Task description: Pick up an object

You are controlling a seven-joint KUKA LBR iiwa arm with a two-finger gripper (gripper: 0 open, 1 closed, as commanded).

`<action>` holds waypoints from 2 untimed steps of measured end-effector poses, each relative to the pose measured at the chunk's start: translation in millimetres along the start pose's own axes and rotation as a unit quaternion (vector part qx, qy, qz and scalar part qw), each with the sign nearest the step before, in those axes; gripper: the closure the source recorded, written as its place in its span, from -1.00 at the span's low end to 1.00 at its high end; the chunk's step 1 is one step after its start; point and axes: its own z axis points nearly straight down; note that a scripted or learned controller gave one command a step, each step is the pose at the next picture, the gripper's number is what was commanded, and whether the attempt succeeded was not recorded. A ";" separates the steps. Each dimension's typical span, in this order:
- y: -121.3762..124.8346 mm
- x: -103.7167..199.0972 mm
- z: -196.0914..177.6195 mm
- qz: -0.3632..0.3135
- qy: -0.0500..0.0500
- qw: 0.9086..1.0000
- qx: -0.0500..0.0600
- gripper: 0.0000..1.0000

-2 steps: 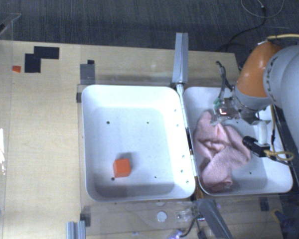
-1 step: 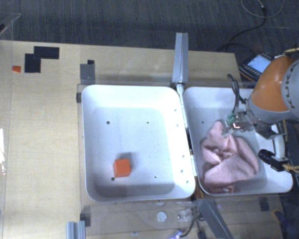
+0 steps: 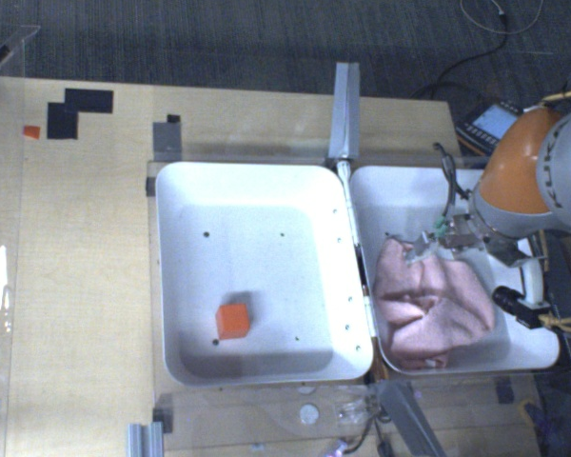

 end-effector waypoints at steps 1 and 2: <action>-33.9 29.9 -1.2 -0.065 0.000 0.998 -0.002 -1.00; -79.4 16.0 -2.0 -0.068 -0.001 0.998 -0.002 -1.00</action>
